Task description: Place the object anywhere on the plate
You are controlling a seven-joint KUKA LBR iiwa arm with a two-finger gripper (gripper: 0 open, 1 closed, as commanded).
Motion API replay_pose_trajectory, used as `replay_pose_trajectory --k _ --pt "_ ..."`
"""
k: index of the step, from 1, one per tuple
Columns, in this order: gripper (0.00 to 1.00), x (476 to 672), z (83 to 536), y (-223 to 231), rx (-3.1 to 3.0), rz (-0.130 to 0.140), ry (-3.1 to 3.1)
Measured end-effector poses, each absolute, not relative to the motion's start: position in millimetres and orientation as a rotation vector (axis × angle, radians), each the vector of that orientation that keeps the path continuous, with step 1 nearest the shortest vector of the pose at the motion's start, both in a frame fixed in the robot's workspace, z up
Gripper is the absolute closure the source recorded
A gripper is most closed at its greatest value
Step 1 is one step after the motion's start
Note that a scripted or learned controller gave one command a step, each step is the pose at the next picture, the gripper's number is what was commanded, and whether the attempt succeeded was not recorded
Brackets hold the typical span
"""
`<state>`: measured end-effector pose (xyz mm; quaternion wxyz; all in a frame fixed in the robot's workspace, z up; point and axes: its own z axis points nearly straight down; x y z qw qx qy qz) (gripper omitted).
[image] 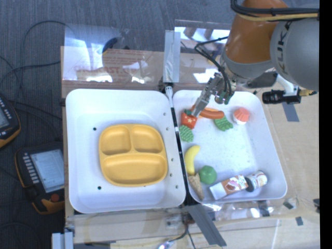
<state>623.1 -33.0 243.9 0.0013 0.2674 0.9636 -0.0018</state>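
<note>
Left bin [78,139]: shallow white plastic bin holding a yellow three-compartment plastic plate [134,154], which lies flat near the bin's middle, two small compartments toward the far edge, one long compartment toward the near edge.

Right bin [272,154]: shallow white plastic bin, touching the left bin along a shared edge. Contents:
- red toy pepper with green stem [189,120], near the far left corner, beside the shared edge;
- green ridged toy vegetable [186,134], just beside the pepper on its near side;
- orange toy carrot or sausage [211,113], lying across the far part;
- small green leafy toy piece [224,123], just beside it;
- round toy with a red and white face [240,115], toward the far right corner;
- yellow toy banana [191,158], along the left edge;
- green ball-shaped toy [208,175] and a tan cone-shaped piece [195,183], near the near left corner;
- small bottle with a red and white label and dark cap [238,183], lying on its side along the near edge.

Arm: grey with an orange band, entering from the right.

Two-finger gripper [199,109]: slanted down over the far left part of the right bin, tips at the red toy pepper. Whether the fingers are spread or closed cannot be told.
</note>
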Motion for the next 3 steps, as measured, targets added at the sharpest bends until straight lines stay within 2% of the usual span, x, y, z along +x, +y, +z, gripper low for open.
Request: replay_pose_trajectory --k 1,2,3 --pt "1.0 618.9 233 48 0.84 -0.001 3.027" --pt "1.0 579.0 183 96 0.782 -0.001 3.044" --pt "0.0 579.1 183 96 0.782 -0.001 3.043"
